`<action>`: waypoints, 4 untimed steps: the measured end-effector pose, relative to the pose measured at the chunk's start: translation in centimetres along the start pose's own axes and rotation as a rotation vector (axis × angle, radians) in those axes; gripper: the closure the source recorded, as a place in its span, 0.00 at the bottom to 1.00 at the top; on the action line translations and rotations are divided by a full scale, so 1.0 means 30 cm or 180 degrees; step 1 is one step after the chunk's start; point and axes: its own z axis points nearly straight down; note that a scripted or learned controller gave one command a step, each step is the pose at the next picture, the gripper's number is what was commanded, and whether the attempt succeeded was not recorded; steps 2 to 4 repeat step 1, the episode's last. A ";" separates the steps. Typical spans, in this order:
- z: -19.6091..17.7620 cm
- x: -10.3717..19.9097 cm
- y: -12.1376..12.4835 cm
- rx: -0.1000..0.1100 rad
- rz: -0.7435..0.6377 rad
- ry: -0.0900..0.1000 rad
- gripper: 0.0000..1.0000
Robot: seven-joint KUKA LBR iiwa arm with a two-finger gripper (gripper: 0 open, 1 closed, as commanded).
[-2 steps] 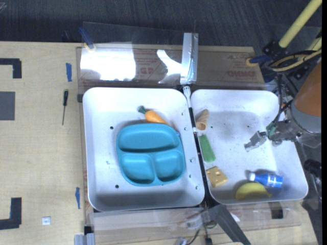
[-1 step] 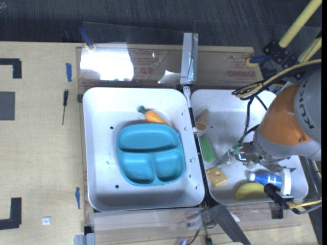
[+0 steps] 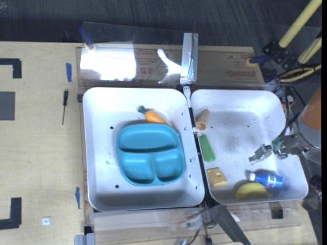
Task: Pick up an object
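Observation:
My gripper hangs over the right side of the right bin, reaching in from the right edge. Its fingers stand open and nothing is between them. Just below it lies a blue and white bottle on its side, touching a yellow lemon-like fruit. A yellow cheese wedge, a green stick and a tan cone line the bin's left wall. In the left bin an orange carrot lies against a blue divided tray.
The grey arm with its orange band and cables crowd the right bin's right rim. A metal divider stands behind the bins. The middle of the right bin's floor is bare.

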 end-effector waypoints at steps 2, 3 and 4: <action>0.267 0.234 0.029 -0.0013 -0.0076 0.0001 0.00; 0.267 0.234 0.029 -0.0013 -0.0076 0.0001 0.00; 0.267 0.234 0.029 -0.0013 -0.0076 0.0001 0.00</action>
